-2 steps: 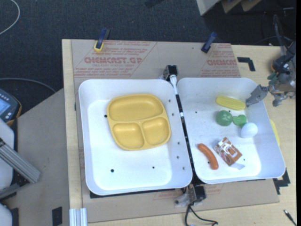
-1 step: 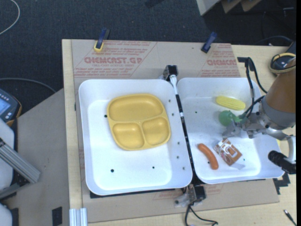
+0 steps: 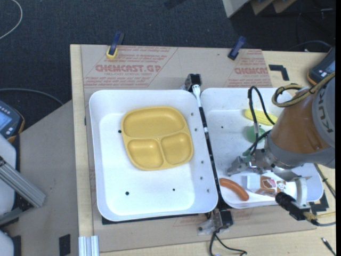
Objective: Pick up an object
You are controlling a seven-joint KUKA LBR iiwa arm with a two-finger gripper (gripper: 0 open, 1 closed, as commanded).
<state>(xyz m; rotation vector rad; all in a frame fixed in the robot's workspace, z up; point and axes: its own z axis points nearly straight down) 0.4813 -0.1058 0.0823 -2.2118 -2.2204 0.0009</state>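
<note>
The right bin [image 3: 226, 103] holds an orange-red sausage [image 3: 234, 189] near its front left corner, a yellow piece [image 3: 259, 116] and a green piece [image 3: 250, 133] further back, and a white packet with a red print [image 3: 268, 184] at the front. My gripper [image 3: 242, 164] is down inside this bin, just behind the sausage and left of the packet. The arm's orange band and wrist cover the bin's right half. Nothing visibly sits between the fingers.
The left bin [image 3: 106, 159] holds a yellow divided plate [image 3: 157, 137] with three compartments. A black divider strip [image 3: 205, 137] runs between the bins. Cables loop over the right bin's rear. Clamps sit on the bench's back edge.
</note>
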